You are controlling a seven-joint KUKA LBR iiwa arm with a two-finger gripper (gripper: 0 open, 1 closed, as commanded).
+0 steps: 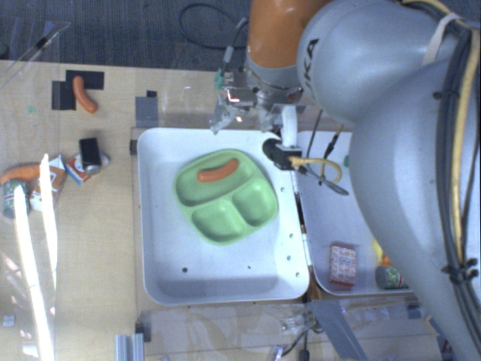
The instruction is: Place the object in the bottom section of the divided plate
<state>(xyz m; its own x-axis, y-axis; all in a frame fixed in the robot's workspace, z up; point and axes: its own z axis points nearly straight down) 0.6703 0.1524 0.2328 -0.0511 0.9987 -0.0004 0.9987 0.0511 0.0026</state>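
— Where is the sausage (218,174)?
— You see it in the far, large section of the green plate (259,198), left bin (161,224).
— And the tool (239,111)?
— Above the bin's far rim; whether open or closed, you cannot tell.

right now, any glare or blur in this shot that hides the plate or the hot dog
Camera view: the green divided plate and the hot dog in it are evenly lit and sharp; bright glare streaks lie on the bench at left; the close grey arm looks soft.
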